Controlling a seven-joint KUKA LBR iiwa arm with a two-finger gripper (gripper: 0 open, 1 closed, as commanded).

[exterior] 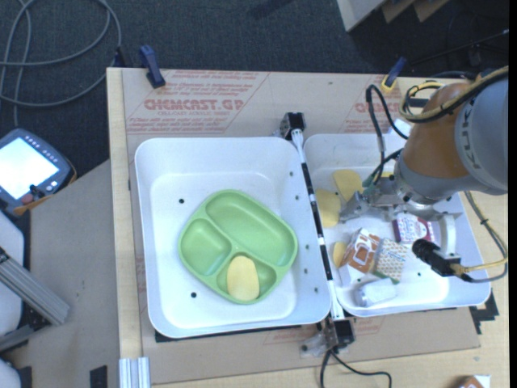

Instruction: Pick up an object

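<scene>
The end effector hangs low beside the small orange-and-white carton, probably lining up a pick; its grip I cannot tell.

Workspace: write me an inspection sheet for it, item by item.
Surface: bench, two white bins side by side.
Job's things: yellow piece on green divided tray in left bin; yellow pieces, small packets in right bin.
Clutter: blue clamps at bench edge.
Claw: low in right bin, grip state hidden.
Cables: black cable on floor.
Surroundings: screen device left of bench.
</scene>
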